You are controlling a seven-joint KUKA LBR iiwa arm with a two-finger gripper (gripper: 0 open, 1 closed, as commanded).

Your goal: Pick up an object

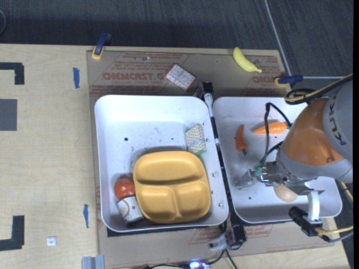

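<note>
Yellow tray (170, 185) and can (128, 203) fill the left bin (106, 150); gripper (251, 176), grip unclear, hangs over the right bin (227, 150).

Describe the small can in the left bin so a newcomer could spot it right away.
Start at the left white bin, which holds a large yellow compartment tray. The can lies in the bin's near-left corner, pressed against the tray's left edge. It is the only item there with a red-orange top and a white body; the bin's other small item, a patterned packet, sits beyond the tray.

Glossy yellow plastic tray (171, 185)
</note>
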